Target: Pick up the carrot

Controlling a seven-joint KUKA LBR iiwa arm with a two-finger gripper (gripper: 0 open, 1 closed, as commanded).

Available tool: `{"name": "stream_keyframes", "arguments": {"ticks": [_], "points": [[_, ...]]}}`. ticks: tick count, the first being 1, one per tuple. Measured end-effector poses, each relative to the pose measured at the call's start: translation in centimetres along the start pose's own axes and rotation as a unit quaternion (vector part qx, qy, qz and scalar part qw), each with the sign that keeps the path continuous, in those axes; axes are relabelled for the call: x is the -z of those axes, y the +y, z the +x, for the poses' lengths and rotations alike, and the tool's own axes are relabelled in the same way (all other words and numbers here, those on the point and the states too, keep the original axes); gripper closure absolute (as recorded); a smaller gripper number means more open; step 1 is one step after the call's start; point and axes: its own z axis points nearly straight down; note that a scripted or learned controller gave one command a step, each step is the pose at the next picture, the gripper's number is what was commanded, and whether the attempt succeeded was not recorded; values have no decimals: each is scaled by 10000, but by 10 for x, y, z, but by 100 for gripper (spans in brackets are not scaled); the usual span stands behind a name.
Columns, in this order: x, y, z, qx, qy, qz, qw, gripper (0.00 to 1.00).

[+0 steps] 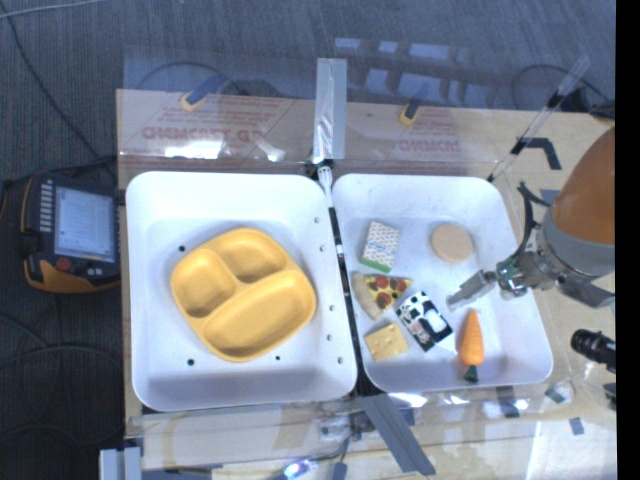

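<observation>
From my remote station I log two white bins side by side. The left bin point(150, 268) carries a yellow divided plate point(243, 293), lying flat near its middle. The right bin point(500, 208) holds the toy food. The carrot point(470, 340) lies in the near right part of that bin, orange body pointing up-frame, dark green stub toward the near wall, close to the bin's right wall. Left of it, just beside, sits a black-and-white patterned block point(423, 319); a pizza slice point(378, 292) touches that block's upper left, and a yellow cracker square point(386, 342) lies below the slice. A checkered green-edged sandwich piece point(380, 245) and a tan round cookie point(452, 243) lie farther back. The gripper point(470, 290) reaches in from the right, above the carrot and apart from it, nothing between its fingers. I cannot tell whether the pincer is spread or pressed together.
</observation>
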Motion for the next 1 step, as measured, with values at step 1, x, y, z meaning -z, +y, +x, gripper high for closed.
{"name": "stream_keyframes", "arguments": {"ticks": [1], "points": [[-94, -9, -42, 711, 11, -21, 9975, 0]]}}
